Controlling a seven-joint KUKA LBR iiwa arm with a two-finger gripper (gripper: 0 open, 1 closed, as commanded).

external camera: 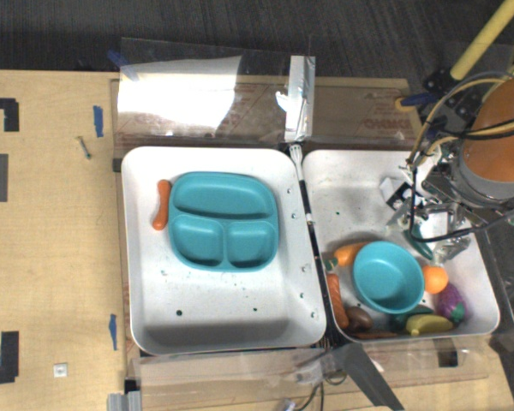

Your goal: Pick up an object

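Just below the claw (pixel 428 217), whose state I cannot tell, sits the teal bowl (pixel 389 276), apart.

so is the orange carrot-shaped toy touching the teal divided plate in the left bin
Touching. The camera view shows the orange carrot-shaped toy lying against the left rim of the teal divided plate, with no white gap between them.

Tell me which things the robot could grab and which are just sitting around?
Could be grabbed:
teal bowl
orange ball
purple grapes
yellow banana
carrot
orange hot dog
teal divided plate
The gripper hangs over the right bin.

Just sitting around:
left bin
blue tape marks
clear plastic sheet
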